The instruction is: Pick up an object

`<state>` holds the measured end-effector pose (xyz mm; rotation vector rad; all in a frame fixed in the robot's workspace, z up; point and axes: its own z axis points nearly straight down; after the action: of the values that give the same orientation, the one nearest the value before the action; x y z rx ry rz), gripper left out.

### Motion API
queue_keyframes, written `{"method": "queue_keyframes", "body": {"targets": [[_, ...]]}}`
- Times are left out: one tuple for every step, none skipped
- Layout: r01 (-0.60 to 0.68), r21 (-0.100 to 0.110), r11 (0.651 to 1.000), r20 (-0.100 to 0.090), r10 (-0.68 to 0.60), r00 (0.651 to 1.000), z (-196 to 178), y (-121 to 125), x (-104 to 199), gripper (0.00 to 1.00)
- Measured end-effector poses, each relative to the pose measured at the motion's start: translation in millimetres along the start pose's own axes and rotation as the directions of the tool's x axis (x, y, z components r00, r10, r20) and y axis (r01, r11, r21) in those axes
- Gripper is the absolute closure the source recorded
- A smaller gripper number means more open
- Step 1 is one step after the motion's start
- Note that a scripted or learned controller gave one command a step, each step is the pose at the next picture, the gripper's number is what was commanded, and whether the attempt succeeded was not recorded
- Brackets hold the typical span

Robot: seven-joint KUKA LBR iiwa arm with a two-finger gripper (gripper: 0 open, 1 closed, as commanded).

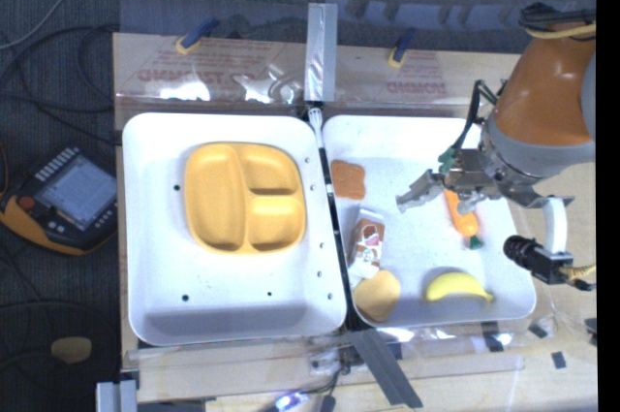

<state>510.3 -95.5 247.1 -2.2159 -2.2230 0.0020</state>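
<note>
Gripper (441,190) hangs over the right bin (407,134), fingers spread, nothing between them; the carrot (463,216) lies just beside it at 4 o'clock. Best bet, I'd say: shift over the carrot, line fingers across its narrow width, drop low before closing. Count: 2 bins, 1 yellow tray (244,197) in left bin, 1 carrot, 1 banana (457,286), 1 toast (348,178), 1 packet (367,242), 1 tan chip-like piece (378,294).

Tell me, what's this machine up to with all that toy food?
A robot arm reaches in over the right bin, its tool hanging just above a small orange carrot. A banana, a cracker-like brown piece, a small packet and a tan chip lie around it. The left bin holds a yellow divided tray.
</note>
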Motion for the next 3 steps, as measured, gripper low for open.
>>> {"method": "queue_keyframes", "body": {"targets": [[-0.142,0.0,0.99,0.0,0.142,0.99,39.0,61.7,-45.8,0.0],[-0.141,0.001,0.99,-0.002,0.141,0.99,30.5,62.1,-45.2,1.0],[-0.141,0.001,0.99,-0.001,0.141,0.99,30.6,62.1,-45.2,0.0]]}}
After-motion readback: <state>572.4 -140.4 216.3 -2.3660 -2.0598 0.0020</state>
